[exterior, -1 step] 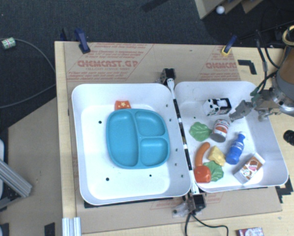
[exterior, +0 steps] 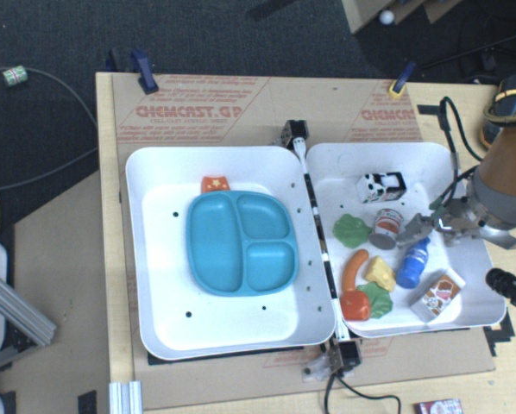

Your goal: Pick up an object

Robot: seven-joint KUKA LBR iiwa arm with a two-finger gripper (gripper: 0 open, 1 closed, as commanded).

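My claw (exterior: pixel 426 224) hangs low in the right bin (exterior: pixel 327 162), nothing visibly gripped, spread unreadable; blue bottle (exterior: pixel 412 263) at 6 o'clock, pick not done.

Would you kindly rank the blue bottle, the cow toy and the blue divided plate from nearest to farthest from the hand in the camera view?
1. Blue bottle, just below-left of the hand, right bin.
2. Cow toy, up-left, right bin.
3. Blue divided plate, left bin.

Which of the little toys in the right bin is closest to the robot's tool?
The blue bottle, lying just below the tool; the grey can sits a bit farther left.
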